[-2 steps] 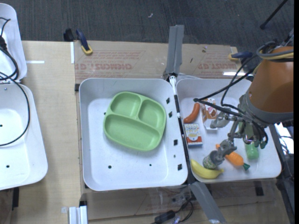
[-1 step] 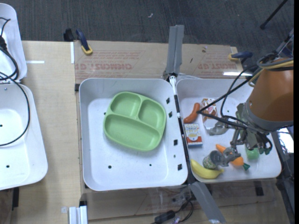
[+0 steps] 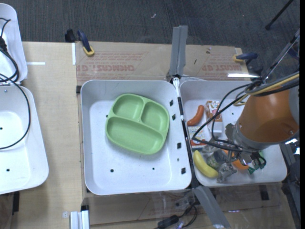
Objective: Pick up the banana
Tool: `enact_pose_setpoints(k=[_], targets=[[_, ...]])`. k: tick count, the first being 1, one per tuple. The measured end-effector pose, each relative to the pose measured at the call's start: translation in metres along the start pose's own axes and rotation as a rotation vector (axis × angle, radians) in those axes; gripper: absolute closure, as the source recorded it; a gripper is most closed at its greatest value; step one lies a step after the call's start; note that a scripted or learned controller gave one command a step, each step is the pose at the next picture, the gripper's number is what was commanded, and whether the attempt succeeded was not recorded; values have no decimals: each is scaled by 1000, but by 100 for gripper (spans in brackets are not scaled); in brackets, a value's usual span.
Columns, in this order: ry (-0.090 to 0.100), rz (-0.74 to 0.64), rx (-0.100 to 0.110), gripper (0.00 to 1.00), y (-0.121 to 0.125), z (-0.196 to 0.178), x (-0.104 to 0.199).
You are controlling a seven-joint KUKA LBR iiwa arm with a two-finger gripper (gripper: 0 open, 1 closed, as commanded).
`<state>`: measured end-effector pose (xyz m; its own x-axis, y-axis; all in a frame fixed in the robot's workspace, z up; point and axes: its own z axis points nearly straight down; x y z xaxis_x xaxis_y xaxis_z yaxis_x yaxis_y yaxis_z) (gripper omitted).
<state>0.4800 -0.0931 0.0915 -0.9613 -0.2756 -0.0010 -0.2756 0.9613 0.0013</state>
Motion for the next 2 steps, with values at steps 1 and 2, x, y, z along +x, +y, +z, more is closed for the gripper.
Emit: enact_pose_setpoints(k=[1,2], targets=[[-2,3,-1,100,1,-9,-1],[-2,-320,0,100,38,-99,-19]])
